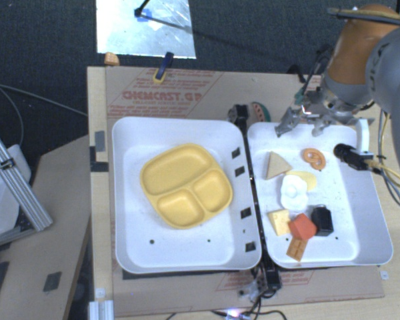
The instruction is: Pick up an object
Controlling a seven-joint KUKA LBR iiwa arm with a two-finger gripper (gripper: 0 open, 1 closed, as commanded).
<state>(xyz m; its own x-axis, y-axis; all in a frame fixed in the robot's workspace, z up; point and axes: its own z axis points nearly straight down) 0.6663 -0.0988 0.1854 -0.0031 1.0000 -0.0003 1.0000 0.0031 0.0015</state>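
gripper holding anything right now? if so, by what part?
Nothing is held. The gripper hangs over the far edge of the right bin, with nothing between its fingers. The pretzel and the other items lie in the bin.

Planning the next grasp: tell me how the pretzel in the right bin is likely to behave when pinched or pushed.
The pretzel looks thin with open loops, so it is probably light and may slide across the smooth right bin if nudged. It lies flat, so rolling seems unlikely. Its narrow strands could slip from the gripper or snap, if it is brittle.
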